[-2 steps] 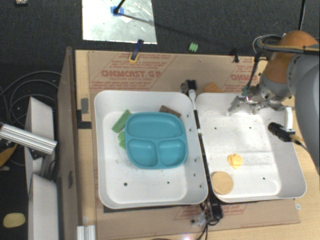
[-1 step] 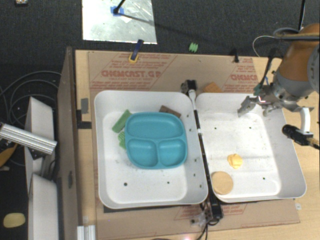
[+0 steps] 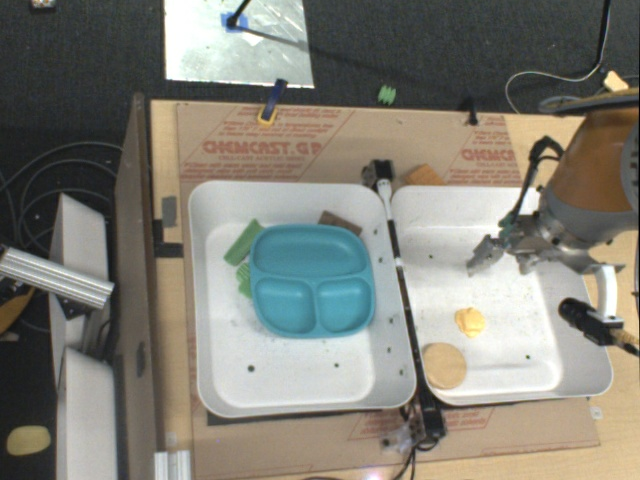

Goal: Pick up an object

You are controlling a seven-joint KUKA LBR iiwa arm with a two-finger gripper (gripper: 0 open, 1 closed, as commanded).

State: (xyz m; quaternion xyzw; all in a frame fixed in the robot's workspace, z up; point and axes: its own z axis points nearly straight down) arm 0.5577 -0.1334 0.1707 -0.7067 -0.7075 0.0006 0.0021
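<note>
Camera view: two white bins are seen side by side on the desk (image 3: 160, 298). In the right bin (image 3: 575, 373), right of centre of the frame, the gripper (image 3: 492, 252) is seen low over the bin's upper part, arm (image 3: 600, 183) entering from the right edge. Jaws: whether they are spread or closed cannot be told, the tip is small and dark against the bin floor; nothing is seen held. Candidate objects in the right bin: a small yellow lump (image 3: 470, 321) below the gripper, near but apart from it, and a flat tan disc (image 3: 445, 365) at the bin's lower left corner, just beside the lump, close to the bin wall. In the left bin (image 3: 215, 368), a blue divided tray (image 3: 310, 280) is lying at centre, with a green piece (image 3: 242, 240) and a brown piece (image 3: 340, 221) partly hidden at its upper edges. Step judged: approach for a pick, not yet made. For a clean pick the yellow lump is best chosen, since it is nearest and free on all sides; the gripper should be brought down-frame until centred over it, jaws straddling it, then lowered fully before closing. The disc is judged harder: thin, flat, tight to the wall. Risk: the lump being nudged away by an off-centre descent.
</note>
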